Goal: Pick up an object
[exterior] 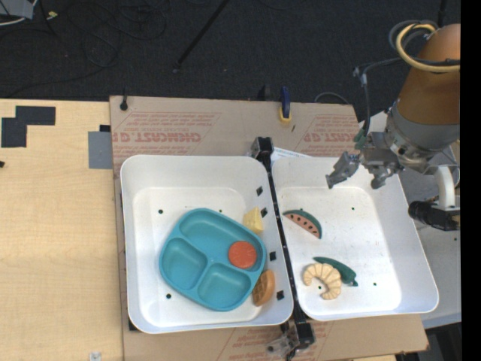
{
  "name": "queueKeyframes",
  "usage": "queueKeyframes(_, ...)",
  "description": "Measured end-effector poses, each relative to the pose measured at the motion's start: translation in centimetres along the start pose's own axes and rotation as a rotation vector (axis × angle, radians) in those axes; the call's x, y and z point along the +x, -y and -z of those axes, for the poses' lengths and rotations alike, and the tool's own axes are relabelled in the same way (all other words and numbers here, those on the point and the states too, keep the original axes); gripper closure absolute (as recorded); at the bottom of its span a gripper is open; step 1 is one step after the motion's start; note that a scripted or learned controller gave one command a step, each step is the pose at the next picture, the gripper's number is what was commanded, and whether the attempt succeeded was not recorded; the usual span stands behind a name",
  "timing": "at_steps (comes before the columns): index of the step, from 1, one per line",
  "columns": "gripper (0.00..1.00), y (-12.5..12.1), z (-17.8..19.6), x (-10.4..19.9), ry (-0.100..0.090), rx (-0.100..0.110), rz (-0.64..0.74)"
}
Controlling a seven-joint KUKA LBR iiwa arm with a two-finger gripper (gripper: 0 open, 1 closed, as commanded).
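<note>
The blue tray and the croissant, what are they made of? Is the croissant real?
The blue tray looks like smooth moulded plastic: even colour, soft sheen, rounded compartments. The croissant seems to be a plastic or rubber toy, not real: its ridges are neat and its surface looks uniformly pale. I can't be sure from here.
</note>
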State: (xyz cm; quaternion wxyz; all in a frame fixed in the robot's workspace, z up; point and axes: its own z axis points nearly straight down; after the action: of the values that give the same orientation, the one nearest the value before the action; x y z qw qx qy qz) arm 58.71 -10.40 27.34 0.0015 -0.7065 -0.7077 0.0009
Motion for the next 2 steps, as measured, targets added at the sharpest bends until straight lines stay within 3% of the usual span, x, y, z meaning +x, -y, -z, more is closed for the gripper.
queueKeyframes(1,1.00,0.0,0.9,-0.1,-0.001,0.002,0.001)
queueKeyframes(2,1.00,2.8,16.2,5.4,0.000,-0.018,0.006)
